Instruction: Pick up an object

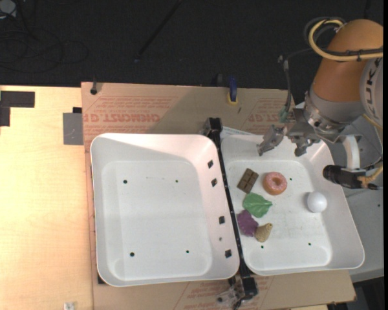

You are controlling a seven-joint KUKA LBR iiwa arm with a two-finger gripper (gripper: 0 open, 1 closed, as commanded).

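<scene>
From the camera view, you see the gripper spread wide and grasping nothing, poised above the right bin's far edge. Below it in that bin lie a donut, brown block, green leaf and white ball.

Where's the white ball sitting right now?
In the camera view, the small white ball lies in the right-hand white bin, toward its right side, apart from the pink-frosted doughnut to its left and below the gripper.
</scene>
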